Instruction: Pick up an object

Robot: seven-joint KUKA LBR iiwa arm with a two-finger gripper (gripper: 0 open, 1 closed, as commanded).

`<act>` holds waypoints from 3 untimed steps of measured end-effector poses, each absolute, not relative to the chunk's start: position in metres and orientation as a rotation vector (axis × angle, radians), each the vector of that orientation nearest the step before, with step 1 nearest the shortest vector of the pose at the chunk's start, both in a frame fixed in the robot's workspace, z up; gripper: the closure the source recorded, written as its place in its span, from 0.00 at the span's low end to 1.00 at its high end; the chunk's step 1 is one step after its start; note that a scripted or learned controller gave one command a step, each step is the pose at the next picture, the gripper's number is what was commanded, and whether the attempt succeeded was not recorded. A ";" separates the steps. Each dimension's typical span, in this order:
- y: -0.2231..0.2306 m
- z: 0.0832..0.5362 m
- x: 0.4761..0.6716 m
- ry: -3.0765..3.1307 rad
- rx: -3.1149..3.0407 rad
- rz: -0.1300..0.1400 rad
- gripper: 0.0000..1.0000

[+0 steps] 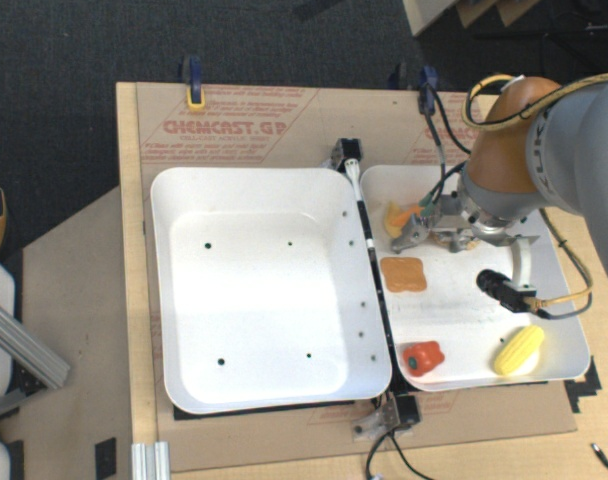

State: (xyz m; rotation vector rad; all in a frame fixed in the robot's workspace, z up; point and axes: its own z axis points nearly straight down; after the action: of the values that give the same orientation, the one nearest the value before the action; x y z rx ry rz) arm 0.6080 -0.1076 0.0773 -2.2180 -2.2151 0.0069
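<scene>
Jaws (424, 230) hung low over the right bin's (464, 368) upper left corner, and whether apart or together could not be told (the wrist hid them). An orange-yellow piece (396, 215) lay just to their left, an orange slab (404, 274) just below, a red pepper (422, 357) and corn (519, 350) well apart near the front rim. The left bin (184, 298) lay beside, on the brown counter (144, 168).
</scene>
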 end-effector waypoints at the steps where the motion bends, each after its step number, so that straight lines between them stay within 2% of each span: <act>1: -0.106 0.085 0.642 -2.220 -2.220 0.004 0.00; 2: -0.106 0.097 0.643 -2.223 -2.225 -0.005 1.00; 3: -0.106 0.096 0.642 -2.222 -2.224 -0.002 0.00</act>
State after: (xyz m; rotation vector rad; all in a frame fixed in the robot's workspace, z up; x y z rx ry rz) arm 0.6422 -0.1064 0.0963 -2.2245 -2.2217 -0.0015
